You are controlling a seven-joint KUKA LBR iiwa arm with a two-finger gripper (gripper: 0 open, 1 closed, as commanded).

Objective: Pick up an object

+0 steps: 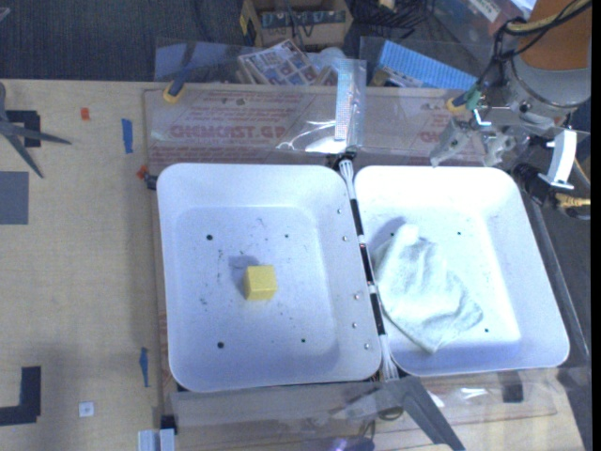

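You see a yellow block (261, 283) on the left bin (188, 205), whose white floor is flecked with dark scuffs. In the plain white right bin (488, 195) lies a white cloth (423, 289) with grey shading in its folds. The table (75, 252) is pale tan wood, marked with small blue tape strips (127, 135).

Pale wooden bench top (75, 280), light tan, marked with small blue tape strips (127, 135) and black tape patches (14, 197). Dark grey carpeted floor (94, 17) beyond the far edge. Clear plastic sheet with red lettering (235, 125) lying behind the bins. Open cardboard box of cables (291, 7) on the floor; blue ribbed panel (418, 66) beside it.
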